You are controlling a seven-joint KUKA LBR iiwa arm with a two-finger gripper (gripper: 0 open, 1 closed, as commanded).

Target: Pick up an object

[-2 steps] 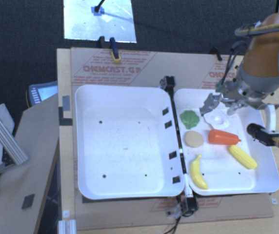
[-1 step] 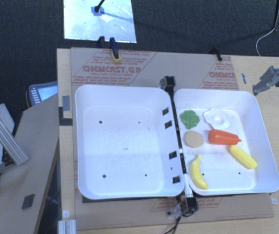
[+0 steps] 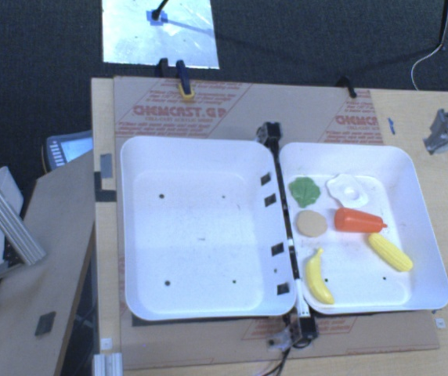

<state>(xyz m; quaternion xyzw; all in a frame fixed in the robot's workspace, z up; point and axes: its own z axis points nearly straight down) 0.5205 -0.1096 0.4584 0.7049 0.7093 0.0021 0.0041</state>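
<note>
Two shallow white bins sit side by side on a wooden bench (image 3: pixel 232 100), joined along a central seam fitted with black clips (image 3: pixel 275 225). The right bin (image 3: pixel 424 233) serves as the landmark. Inside it, nearest the seam at the far end, lies a green leafy piece (image 3: pixel 305 190); just beside that, toward the bin's middle, a white fried egg (image 3: pixel 352 189) with a yellow yolk. Below the egg lies an orange carrot (image 3: pixel 359 221), its length running across the bin, and a tan round cookie (image 3: pixel 312 224) sits just beside the carrot's seam-side end. A yellow corn cob (image 3: pixel 390 252) lies at a slant below the carrot, toward the bin's outer wall. A yellow banana (image 3: pixel 318 276) rests near the seam at the near end. The left bin (image 3: pixel 130 233) adjoins the right bin across the seam. The gripper (image 3: pixel 447 131) hangs above the bench beyond the right bin's far outer corner, well apart from every object; whether it is open or closed cannot be told.
</note>
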